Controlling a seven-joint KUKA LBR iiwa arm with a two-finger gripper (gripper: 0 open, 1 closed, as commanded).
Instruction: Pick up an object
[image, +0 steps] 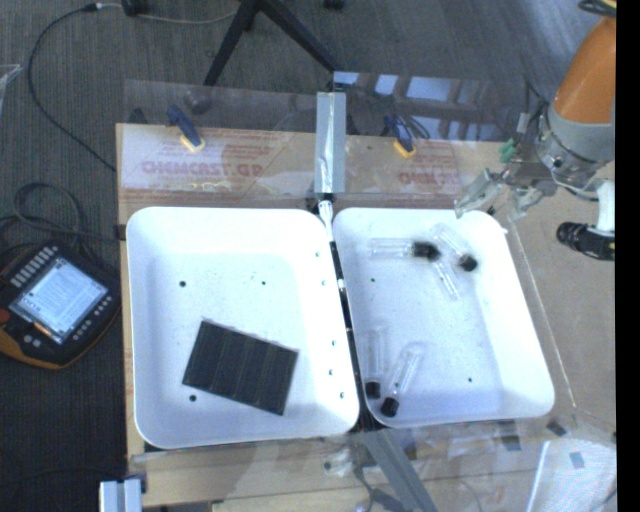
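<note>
A black ribbed rectangular pad (241, 367) lies flat in the left bin (140, 300), towards its near side. Several clear plastic tubes with black caps lie in the right bin (530, 330). One tube (395, 248) and another tube (452, 250) are at the back. Two more tubes (405, 370) are near the front left corner. My gripper (492, 200) hangs over the right bin's far right corner, above the rim. It is open with nothing between its fingers, and it is apart from the tubes.
A grey metal post (331, 140) stands behind the seam between the bins. A blue clamp (185, 125) and a yellow clamp (401, 142) hold the back board. A teach pendant (55, 300) lies on the floor at the left.
</note>
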